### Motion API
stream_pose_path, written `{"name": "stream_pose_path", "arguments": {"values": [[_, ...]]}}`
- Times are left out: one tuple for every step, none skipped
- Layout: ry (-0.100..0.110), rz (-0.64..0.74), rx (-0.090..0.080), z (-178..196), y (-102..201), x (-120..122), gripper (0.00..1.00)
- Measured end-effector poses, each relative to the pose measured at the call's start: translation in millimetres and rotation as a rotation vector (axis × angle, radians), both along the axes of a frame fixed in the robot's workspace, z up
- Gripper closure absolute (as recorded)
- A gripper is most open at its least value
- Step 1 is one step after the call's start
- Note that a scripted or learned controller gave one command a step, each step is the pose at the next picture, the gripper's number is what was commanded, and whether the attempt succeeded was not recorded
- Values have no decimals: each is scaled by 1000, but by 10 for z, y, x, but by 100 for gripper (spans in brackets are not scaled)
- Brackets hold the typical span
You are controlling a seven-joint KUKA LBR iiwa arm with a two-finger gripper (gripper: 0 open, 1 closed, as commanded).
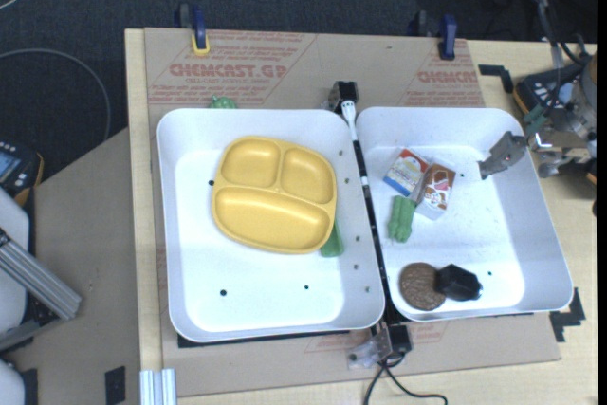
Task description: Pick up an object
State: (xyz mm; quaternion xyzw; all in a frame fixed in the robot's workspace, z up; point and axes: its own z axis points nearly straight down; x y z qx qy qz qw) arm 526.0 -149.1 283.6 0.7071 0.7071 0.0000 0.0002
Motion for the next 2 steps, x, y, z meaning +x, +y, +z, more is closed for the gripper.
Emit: {"name": "stream_pose_path", "arguments": {"values": [[-3, 1, -1, 108, 0, 7, 100], [9, 9, 6, -500, 989, -187, 100]]}}
